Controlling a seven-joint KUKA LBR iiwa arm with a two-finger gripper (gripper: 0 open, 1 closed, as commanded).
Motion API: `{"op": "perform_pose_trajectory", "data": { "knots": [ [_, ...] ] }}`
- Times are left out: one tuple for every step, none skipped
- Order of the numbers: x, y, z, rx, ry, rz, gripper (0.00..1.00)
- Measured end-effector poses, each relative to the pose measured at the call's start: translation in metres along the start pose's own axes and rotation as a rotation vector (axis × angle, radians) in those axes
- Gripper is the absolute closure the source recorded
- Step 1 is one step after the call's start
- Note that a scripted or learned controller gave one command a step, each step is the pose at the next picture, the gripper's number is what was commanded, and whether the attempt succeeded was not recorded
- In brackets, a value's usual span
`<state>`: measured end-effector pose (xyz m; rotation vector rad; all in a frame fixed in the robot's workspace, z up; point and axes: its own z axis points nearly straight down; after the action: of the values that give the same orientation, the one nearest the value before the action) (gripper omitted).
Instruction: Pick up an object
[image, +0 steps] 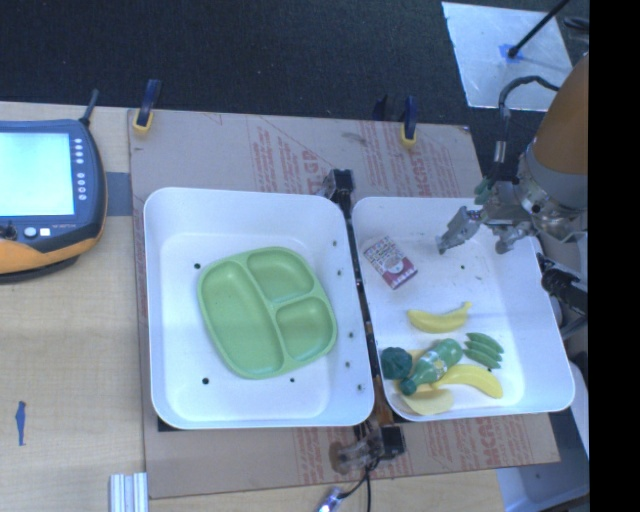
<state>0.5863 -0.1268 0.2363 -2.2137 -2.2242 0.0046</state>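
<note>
Toy bananas (438, 319) etc. in rt white bin (520, 300) on cardboard-topped bench (250, 150); jaws apart.

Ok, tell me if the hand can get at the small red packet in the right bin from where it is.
Probably yes. The red packet lies flat and alone on bare bin floor, apart from the toy food pile, and the hand hangs just right of it with nothing between.
</note>
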Motion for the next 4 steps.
{"op": "perform_pose_trajectory", "data": {
  "knots": [
    [0.029,0.016,0.058,0.002,-0.001,-0.001,0.0],
    [0.034,0.039,0.123,0.004,-0.001,-0.002,0.0],
    [0.029,0.04,0.14,-0.001,0.0,-0.002,0.0],
    [0.034,0.06,0.14,-0.006,-0.001,-0.001,0.0]
  ]
}}
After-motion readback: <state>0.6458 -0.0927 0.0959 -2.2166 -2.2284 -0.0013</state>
